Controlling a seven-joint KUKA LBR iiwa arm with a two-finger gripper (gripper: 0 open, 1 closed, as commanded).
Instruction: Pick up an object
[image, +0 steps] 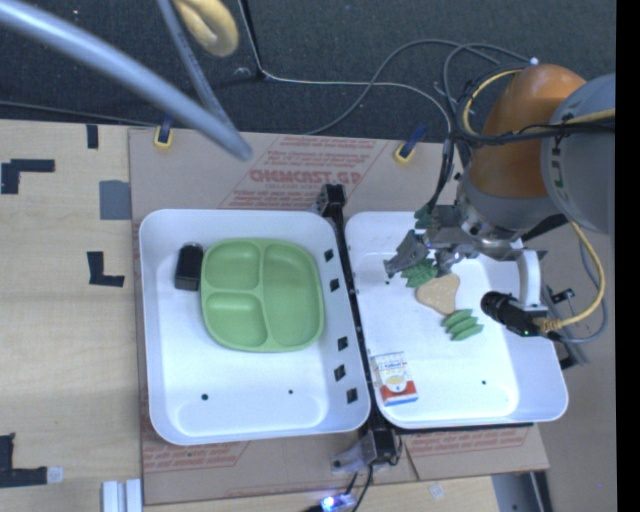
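My gripper (415, 255) is down low in the right bin (500, 400), over its upper left part, right next to a little pile of stuff. Honestly can't tell from this angle what state it's in, the whole end of it is a dark blur against the white floor.

So where am I on the job? I'd say not done yet. Nothing is visibly lifted or pinched. The things I could go for are sitting on the bin floor: a tan cracker-shaped piece (439, 294) just below and right of my gripper, a dark green bit (421, 271) touching its upper edge, a green pea pod (462, 323) just past that, and a small carton (394, 376) with red and orange print nearer the front edge, well apart from the rest. My guess is I'm lining up on the tan piece or the green bit beside it, so the actual grab and lift are what's left.

The left bin (240, 415) has a green divided plate (263, 295) in the middle and a small black block (188, 267) touching its left rim. I'm nowhere near those.

Pose-wise: I come in from the right, orange band (520, 125) up high over the back corner of the right bin, wrist bent down and left so the tool points toward the divider between the bins (345, 300). Cables loop around my wrist.
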